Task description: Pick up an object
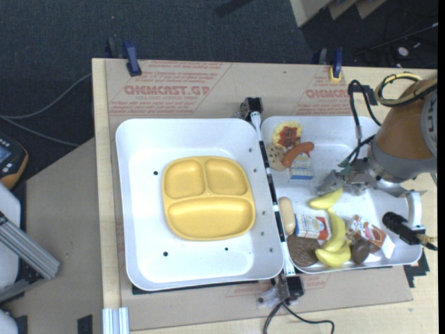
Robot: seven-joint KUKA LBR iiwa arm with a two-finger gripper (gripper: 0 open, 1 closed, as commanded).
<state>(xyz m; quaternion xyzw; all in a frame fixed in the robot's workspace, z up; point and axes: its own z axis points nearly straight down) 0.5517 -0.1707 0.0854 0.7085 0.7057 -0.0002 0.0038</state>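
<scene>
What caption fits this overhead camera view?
Arm reaching over the right bin of toy food; yellow divided plate in the left bin.

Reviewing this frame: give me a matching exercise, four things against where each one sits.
Things:
1. yellow divided plate
2. bananas
3. blue clamp
4. gripper

Places:
A. top left edge of the bench
B. right bin, near its front
C. middle of the left bin
D. over the right bin, just above the bananas

Pairs: 1-C, 2-B, 3-A, 4-D
</scene>
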